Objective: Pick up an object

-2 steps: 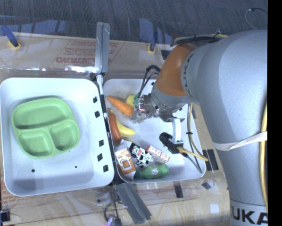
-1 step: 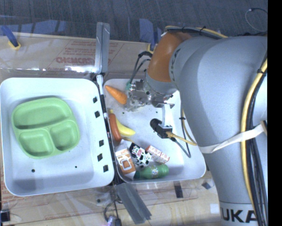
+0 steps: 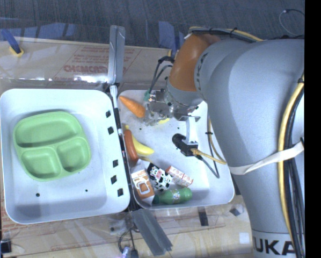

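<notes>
My gripper [image 3: 156, 112] hangs low over the back of the right bin [image 3: 217, 190], just right of an orange carrot [image 3: 131, 106]. A small yellow thing [image 3: 163, 121] peeks out beneath it. Along the bin's left wall lie a reddish-brown sausage [image 3: 130, 145] and a yellow banana [image 3: 144, 149]. At the front are an orange and white carton [image 3: 143, 185], a black and white cow-patterned piece [image 3: 159, 178], a red and white packet [image 3: 180, 176] and a green vegetable [image 3: 173, 196].
The left bin [image 3: 53, 203] holds a green divided plate [image 3: 52, 143]. The big grey arm [image 3: 252, 112] covers the right bin's right side. A grey divider [image 3: 116, 58] stands between the bins at the back.
</notes>
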{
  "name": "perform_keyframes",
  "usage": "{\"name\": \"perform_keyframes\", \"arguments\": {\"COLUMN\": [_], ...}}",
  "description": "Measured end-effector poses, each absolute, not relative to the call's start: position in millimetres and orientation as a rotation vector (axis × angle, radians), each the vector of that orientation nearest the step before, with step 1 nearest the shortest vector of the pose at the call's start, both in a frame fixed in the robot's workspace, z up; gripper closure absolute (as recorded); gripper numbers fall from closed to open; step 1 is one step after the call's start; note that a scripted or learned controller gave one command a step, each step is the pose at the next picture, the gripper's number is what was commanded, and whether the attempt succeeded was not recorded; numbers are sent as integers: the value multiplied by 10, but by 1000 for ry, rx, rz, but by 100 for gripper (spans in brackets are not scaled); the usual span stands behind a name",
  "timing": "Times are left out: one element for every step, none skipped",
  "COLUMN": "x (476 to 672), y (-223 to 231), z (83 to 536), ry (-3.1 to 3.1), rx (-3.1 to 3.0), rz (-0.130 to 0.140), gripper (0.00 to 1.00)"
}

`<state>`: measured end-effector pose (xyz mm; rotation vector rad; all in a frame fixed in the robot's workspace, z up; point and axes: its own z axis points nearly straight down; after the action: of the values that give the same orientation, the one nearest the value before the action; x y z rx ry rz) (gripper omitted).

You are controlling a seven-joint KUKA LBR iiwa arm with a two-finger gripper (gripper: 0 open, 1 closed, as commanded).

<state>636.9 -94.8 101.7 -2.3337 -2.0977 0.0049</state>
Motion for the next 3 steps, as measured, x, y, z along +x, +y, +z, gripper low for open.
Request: {"name": "perform_keyframes", "arguments": {"x": [6507, 6501, 6046], "y": [-1390, -1432, -971], "z": [921, 927, 923], "ry": [-2038, -2038, -2232], "rx": [-2389, -2396, -2207], "rz": [1, 8, 5], "gripper": [100, 0, 0]}}
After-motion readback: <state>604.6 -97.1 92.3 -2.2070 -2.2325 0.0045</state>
